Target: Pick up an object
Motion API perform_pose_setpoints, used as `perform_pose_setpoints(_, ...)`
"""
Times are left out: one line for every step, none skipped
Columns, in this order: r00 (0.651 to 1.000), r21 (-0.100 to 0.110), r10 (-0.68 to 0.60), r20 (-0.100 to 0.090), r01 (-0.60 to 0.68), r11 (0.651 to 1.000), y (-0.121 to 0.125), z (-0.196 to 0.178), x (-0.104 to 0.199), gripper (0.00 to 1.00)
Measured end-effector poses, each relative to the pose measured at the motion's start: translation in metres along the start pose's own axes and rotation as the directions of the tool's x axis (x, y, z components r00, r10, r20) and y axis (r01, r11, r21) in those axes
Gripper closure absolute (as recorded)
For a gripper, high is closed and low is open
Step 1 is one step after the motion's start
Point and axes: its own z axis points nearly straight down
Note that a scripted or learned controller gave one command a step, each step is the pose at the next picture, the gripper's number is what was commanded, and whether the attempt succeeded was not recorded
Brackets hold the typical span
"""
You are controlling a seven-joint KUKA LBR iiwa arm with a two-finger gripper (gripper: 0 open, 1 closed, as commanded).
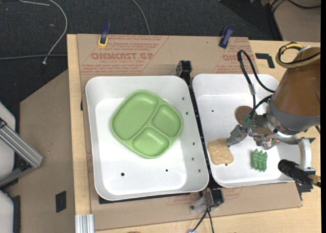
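Note:
In the right bin (219, 94) lie three small things. A tan, flat, bread-like piece (220, 152) rests near the bin's front left corner. A small green ridged object (259, 159) sits near the front edge. A brown round object (243, 112) shows partly behind a black cable. My gripper (249, 137) hangs low over this bin, between the tan piece and the green object and just right of and above the tan piece. Nothing shows held in it. The arm's orange-banded wrist (298, 92) covers the bin's right side.
The left bin (102, 125) holds a light green divided plate (146, 123) in its middle. A black divider with clamps (193, 120) runs between the two bins. A black cable (249, 84) loops from the arm over the right bin. Cardboard lines the bench around the bins.

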Motion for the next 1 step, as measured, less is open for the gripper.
perform_pose_setpoints(1.0, -0.013, -0.003, 0.002, 0.003, 1.0, 0.003, -0.0054, 0.0001, 0.0)
